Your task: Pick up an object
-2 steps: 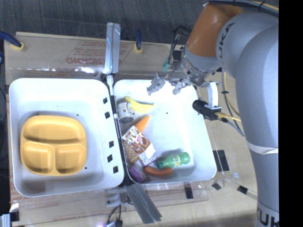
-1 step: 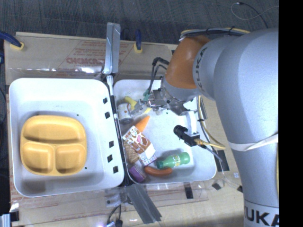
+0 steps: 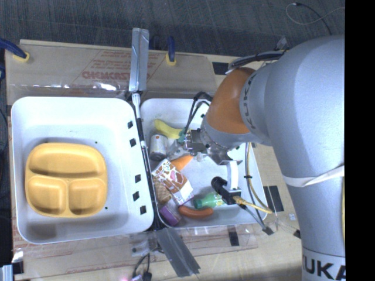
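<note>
The gripper sits low in the right bin; how wide it stands I cannot tell. It hangs just above a tapered orange carrot, between a curved yellow banana and a glossy printed packet. The left bin holds a smooth yellow divided tray.

arm covers right bin's right side; hand hidden under wrist.

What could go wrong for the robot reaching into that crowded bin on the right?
The toys in the right bin lie packed together: the hot dog touches the green bottle, and the printed packet overlaps its neighbours, so the hand might grab two things or nudge one away. The arm also hides much of that bin from the camera, so a miss could go unnoticed.
</note>
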Tool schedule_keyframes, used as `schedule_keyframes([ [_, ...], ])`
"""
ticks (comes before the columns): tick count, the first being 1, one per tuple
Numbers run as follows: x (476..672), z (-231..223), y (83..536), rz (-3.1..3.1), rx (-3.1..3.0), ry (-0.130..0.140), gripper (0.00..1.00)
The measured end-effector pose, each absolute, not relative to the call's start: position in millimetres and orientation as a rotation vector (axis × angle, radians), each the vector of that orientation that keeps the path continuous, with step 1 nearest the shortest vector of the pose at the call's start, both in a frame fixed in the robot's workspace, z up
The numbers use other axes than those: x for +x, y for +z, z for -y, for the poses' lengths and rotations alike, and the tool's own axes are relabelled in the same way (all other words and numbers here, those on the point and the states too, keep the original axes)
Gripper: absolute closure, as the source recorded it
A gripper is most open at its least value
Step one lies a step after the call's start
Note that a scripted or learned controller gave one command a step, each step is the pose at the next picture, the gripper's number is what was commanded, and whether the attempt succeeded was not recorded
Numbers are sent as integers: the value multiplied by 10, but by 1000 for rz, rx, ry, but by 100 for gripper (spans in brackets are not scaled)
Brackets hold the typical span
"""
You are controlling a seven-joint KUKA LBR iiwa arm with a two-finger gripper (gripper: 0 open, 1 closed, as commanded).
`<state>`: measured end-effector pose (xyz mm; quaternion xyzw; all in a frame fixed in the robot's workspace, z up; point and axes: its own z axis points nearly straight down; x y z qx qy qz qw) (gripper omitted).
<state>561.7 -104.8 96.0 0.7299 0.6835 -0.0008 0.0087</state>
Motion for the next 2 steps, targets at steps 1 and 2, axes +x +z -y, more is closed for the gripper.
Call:
schedule_keyframes([
  [1,5608,996,1010,-2156,2279,-6,100],
  [2,5543,439,1898,-1997,2430,-7,100],
])
